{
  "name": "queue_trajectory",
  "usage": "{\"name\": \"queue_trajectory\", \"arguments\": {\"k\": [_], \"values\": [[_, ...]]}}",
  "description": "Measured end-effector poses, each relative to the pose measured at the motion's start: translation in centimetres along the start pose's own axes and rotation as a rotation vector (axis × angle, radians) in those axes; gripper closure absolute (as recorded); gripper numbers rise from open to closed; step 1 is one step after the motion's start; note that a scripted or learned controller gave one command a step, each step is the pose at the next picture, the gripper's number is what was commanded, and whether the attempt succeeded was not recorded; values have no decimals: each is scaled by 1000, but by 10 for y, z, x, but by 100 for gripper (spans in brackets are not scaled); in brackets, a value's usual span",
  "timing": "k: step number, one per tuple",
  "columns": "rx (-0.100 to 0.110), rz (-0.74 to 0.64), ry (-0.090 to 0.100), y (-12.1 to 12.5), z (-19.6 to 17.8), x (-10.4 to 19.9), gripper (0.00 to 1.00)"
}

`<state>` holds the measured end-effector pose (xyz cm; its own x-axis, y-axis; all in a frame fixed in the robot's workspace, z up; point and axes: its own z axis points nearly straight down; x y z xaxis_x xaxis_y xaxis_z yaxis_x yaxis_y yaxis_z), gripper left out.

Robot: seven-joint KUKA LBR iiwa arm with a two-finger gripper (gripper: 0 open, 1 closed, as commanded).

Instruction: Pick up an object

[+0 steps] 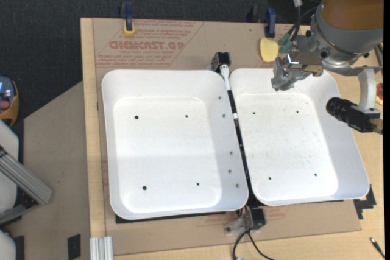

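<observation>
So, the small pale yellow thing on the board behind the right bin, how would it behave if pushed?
The yellow thing looks small, so probably light. Its outline is rounded, so it may roll or skid on the flat board. Whether it is soft, I cannot tell.

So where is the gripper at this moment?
In the camera view the gripper sits over the back rim of the right bin, toward the view's upper right, just below a small yellow object lying on the board behind the bins.
</observation>
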<state>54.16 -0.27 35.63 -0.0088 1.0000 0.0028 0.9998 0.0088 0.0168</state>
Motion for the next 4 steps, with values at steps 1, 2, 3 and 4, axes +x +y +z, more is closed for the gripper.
{"name": "queue_trajectory", "arguments": {"k": [1,2,3,4], "values": [[20,14,-5,-1,26,-57,100],[11,11,-5,-5,-8,-75,100],[28,0,1,16,107,23,100],[0,4,0,20,-34,53,100]]}}
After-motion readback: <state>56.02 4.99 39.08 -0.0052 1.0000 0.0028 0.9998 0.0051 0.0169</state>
